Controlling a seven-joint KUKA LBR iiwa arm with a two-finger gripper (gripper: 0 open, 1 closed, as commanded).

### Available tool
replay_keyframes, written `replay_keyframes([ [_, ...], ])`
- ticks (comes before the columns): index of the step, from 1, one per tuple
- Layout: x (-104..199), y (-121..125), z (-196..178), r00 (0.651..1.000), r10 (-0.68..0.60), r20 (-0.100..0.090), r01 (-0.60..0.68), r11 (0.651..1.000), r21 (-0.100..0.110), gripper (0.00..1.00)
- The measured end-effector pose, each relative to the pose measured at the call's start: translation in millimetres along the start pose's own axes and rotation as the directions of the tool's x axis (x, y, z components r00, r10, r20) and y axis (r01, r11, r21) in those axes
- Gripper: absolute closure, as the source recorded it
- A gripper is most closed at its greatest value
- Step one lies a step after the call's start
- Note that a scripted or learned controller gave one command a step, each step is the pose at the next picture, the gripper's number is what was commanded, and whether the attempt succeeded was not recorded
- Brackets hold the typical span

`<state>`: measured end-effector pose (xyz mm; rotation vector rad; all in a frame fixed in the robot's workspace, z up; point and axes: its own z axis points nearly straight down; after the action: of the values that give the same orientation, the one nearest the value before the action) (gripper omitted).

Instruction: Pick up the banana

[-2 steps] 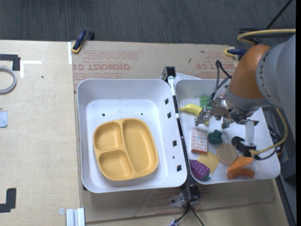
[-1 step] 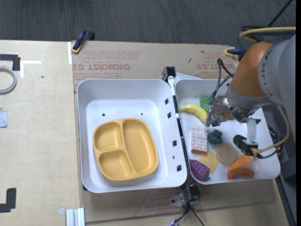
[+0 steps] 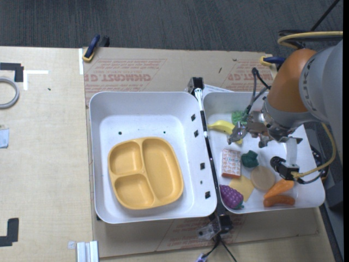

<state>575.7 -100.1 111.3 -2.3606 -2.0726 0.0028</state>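
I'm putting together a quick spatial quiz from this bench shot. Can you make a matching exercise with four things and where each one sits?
Things:
1. banana
2. yellow divided plate
3. purple grapes
4. carrot

Places:
A. near left corner of the right bin
B. near right corner of the right bin
C. middle of the left bin
D. far left part of the right bin, just left of the gripper

Pairs: 1-D, 2-C, 3-A, 4-B
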Motion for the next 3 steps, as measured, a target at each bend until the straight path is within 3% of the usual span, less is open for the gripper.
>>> replay_keyframes([
  [1,-1,0,-10,1.000,0.000,0.000,0.000,1.000,-0.001,1.00],
  [2,-1,0,-10,1.000,0.001,0.000,-0.001,1.000,0.000,0.00],
  [3,6,19,19,1.000,-0.023,0.000,0.023,1.000,-0.001,0.00],
])
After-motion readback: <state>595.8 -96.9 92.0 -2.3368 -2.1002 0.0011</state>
